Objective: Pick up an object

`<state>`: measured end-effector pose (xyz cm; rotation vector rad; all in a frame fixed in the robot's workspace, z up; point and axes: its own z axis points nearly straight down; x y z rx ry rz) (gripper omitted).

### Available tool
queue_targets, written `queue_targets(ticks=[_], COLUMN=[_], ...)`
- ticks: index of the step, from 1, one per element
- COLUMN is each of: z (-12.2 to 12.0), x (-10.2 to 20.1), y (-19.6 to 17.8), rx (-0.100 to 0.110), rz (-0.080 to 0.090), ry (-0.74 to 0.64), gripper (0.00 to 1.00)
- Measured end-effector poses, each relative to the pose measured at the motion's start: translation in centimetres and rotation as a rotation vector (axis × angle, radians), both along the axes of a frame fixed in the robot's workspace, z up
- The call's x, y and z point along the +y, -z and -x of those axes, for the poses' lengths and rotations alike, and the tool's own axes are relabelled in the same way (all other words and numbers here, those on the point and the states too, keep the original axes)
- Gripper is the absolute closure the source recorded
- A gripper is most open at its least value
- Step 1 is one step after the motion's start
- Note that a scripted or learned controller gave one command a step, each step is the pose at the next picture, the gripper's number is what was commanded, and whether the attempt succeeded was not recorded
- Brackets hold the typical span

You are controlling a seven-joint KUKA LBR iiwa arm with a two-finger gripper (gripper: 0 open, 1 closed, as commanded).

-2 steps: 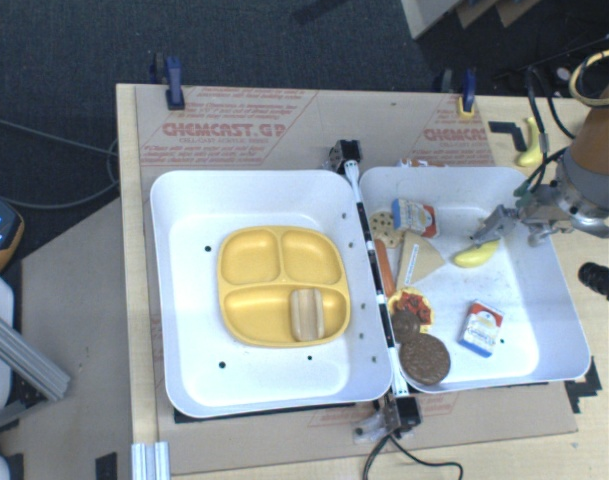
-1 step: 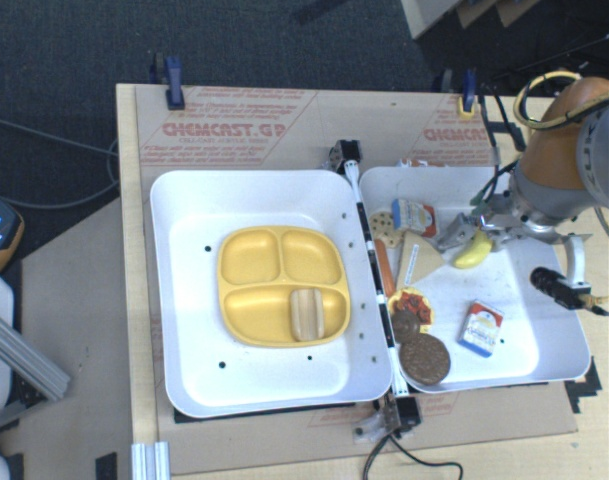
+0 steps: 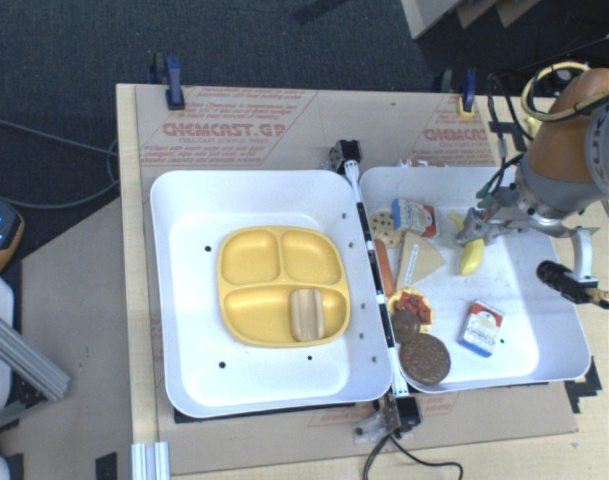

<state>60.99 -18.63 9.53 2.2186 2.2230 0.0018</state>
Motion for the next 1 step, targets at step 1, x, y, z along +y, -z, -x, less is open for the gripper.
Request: queue_targets(ticks=[1], z=[-3.80], x=[7.45], y=[1.03], rx=[0.012], rz=[0.010], ry=[-0.005], gripper=[1.00])
